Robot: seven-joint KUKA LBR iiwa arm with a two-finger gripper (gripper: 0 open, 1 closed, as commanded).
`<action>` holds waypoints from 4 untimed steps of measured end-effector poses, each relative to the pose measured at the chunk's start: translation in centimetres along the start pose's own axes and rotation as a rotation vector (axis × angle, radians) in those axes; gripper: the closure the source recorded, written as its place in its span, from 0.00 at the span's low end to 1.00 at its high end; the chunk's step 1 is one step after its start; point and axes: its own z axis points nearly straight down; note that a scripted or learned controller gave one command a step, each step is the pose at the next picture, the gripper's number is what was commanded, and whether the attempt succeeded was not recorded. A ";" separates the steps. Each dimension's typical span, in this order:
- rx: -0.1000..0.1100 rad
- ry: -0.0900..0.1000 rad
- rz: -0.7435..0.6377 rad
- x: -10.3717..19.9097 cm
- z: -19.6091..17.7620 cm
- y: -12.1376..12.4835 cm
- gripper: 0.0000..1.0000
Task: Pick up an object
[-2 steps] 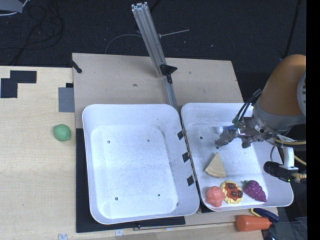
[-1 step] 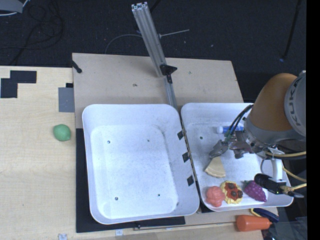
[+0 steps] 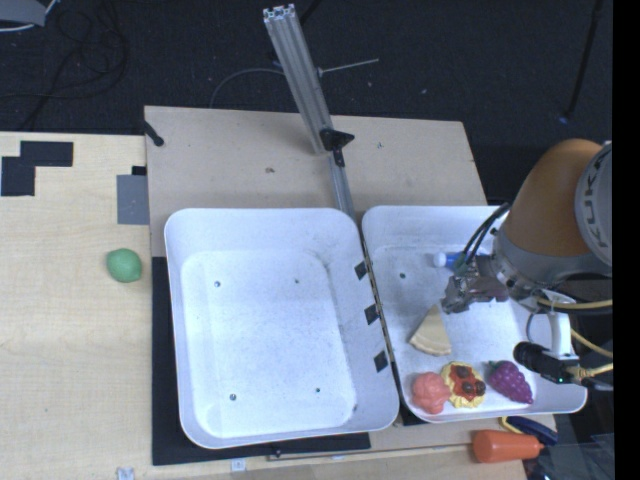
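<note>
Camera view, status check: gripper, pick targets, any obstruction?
Gripper low in right bin, just above tan wedge; nothing seen held. Pink piece, pizza toy, purple grapes along near wall. Green ball out on bench.

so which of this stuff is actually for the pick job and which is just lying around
For the job:
- gripper, over the right bin
- tan wedge
- pink lump
- red and yellow piece
- purple grapes

Lying about:
- green ball on the bench, left of the left bin
- orange item on the bench below the right bin
</note>
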 end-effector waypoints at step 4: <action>0.001 0.001 -0.005 10.3 -8.9 -0.6 1.00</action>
